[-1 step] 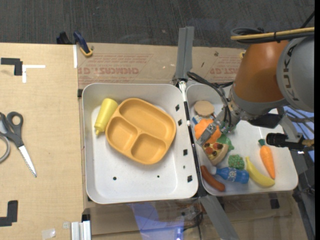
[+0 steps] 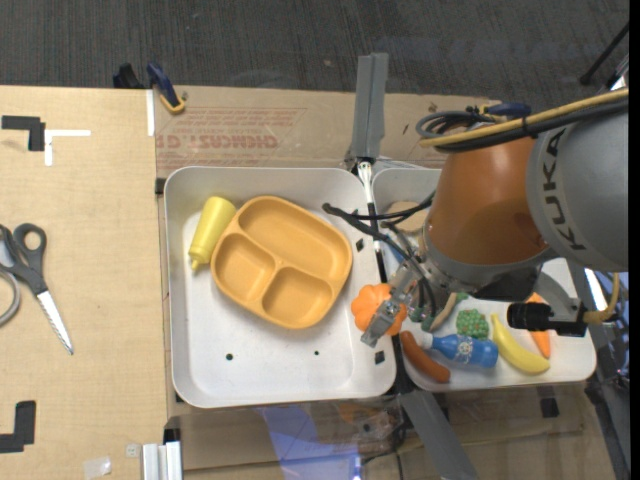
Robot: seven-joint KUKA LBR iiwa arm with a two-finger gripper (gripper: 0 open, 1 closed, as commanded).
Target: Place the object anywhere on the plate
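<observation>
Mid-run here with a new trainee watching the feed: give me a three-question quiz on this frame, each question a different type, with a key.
1. True or false: the plate has three compartments.
2. Multiple choice: the yellow bottle lies
A. in the right bin
B. in the left bin, at the plate's left edge
C. on the cardboard beside the scissors
3. Short answer: name two toys in the right bin.

Key
1. True: one long section and two smaller ones.
2. B.
3. Any two of: banana, blue figure, red sausage, green piece.
</observation>
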